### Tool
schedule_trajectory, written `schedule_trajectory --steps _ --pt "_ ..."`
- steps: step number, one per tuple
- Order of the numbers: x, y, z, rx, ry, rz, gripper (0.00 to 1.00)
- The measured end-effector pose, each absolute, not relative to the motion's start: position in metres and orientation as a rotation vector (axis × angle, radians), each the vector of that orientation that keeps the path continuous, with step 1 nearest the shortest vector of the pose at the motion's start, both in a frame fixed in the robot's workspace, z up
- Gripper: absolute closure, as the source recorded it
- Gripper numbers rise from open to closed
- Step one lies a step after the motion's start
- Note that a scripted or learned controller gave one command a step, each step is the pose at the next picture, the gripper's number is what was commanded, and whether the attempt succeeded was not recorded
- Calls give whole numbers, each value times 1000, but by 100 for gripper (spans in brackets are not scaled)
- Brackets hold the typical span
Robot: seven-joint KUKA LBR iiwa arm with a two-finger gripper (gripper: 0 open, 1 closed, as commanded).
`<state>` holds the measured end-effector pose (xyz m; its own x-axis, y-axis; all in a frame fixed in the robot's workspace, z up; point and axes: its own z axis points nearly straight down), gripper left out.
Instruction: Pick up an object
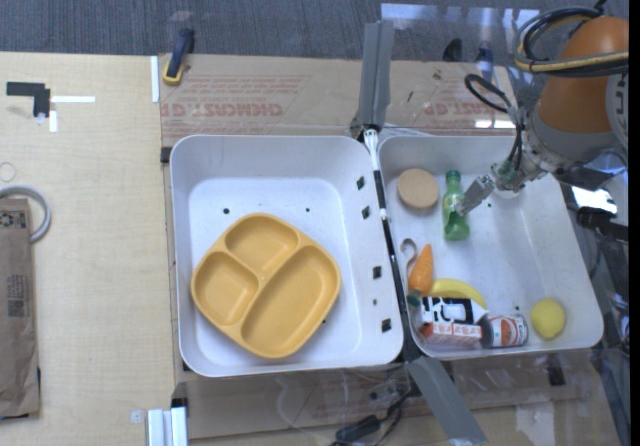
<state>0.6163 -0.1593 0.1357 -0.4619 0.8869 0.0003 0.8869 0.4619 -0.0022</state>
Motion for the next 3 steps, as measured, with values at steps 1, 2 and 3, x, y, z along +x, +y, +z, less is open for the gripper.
schedule_trajectory --steps 1,2,3 --pt "593 -128 89 -1508 -2753 2 0" --pt "593 -130 95 -1513 -2747 4 100" --pt "627 -40 189 -1487 -2765 3 100"
